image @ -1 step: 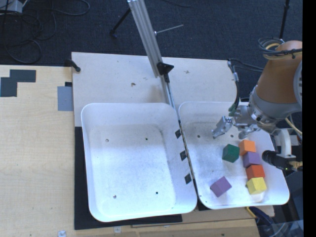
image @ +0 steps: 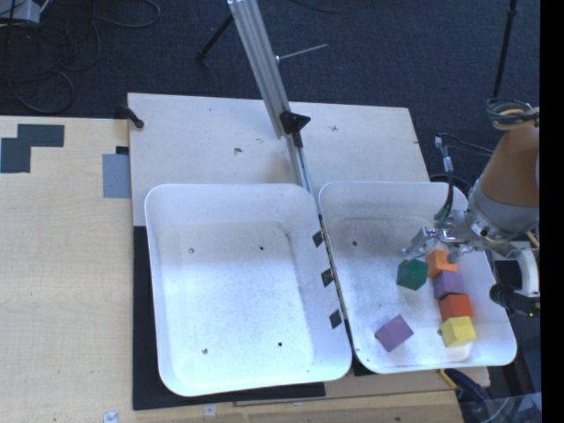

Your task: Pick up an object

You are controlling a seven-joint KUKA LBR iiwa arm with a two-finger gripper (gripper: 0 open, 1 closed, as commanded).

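Broadly, largest first: pale bench (image: 264, 139) bearing two shallow white bins side by side, divided by a shared rim with small black clips. Left bin (image: 176, 203) with wide open floor from wall to wall. Right bin (image: 370, 196) open across its far and near-left floor, crowded toward its right wall. Slanted metal rail (image: 264, 64) running down to the junction of the two bins.

Arm (image: 511, 179), grey with orange band, entering from the right over the right bin's right rim. Gripper (image: 429, 247) lowered above the cluster of blocks, just over the green block; finger opening not discernible, nothing visibly held.

Blocks, six in all, every one in the right bin: one green block (image: 411, 275) just below the gripper; one orange block (image: 440, 260) touching it on the right; one purple block (image: 448, 282) just beneath the orange; one red-orange block (image: 456, 306) below that; one yellow block (image: 458, 330) nearest the near-right corner; one second purple block (image: 394, 332) apart, left of the yellow, with free floor around it.
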